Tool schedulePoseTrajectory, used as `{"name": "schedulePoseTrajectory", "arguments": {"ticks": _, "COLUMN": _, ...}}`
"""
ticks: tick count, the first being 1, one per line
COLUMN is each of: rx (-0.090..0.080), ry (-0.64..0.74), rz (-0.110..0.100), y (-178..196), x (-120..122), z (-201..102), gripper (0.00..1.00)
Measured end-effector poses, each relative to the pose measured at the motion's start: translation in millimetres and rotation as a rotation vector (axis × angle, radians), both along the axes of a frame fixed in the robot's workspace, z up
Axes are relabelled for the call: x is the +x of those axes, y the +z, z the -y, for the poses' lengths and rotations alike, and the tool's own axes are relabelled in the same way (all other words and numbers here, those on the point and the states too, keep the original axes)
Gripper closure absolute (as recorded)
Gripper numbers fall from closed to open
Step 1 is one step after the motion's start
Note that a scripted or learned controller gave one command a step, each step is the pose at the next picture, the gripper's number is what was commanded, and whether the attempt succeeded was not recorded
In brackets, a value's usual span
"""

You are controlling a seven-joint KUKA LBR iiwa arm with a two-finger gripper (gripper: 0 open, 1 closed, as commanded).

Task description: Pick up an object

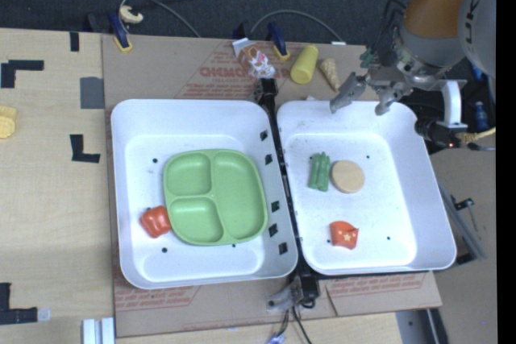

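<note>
Small red object (344, 235) with yellow mark, right bin (419, 197)

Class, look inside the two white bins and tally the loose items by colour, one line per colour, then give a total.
Green: 2, the divided plate and the small green piece
Red: 2, one beside the plate, one in the right bin
Tan: 1, the round disc
Total: 5
</note>
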State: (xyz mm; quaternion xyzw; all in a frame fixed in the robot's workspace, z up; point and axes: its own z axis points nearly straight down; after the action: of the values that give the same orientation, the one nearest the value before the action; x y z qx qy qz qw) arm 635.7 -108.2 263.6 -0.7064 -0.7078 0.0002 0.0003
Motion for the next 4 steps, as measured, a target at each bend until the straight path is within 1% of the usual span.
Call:
{"name": "schedulePoseTrajectory", "arguments": {"ticks": 1, "rx": 0.0, "ry": -0.001, "rz": -0.001, "y": -157.1, "x": -44.6, "z": 1.0, "gripper": 0.0}}
{"name": "schedulePoseTrajectory", "arguments": {"ticks": 2, "rx": -0.007, "ry": -0.001, "rz": 0.022, "y": -172.6, "x": -96.4, "z": -11.7, "gripper": 0.0}}
{"name": "schedulePoseTrajectory", "arguments": {"ticks": 3, "rx": -0.003, "ry": 0.0, "rz": 0.015, "y": -173.3, "x": -30.3, "z": -12.7, "gripper": 0.0}}
{"name": "schedulePoseTrajectory", "arguments": {"ticks": 4, "rx": -0.003, "ry": 0.0, "rz": 0.015, "y": -163.2, "x": -30.0, "z": -12.8, "gripper": 1.0}}
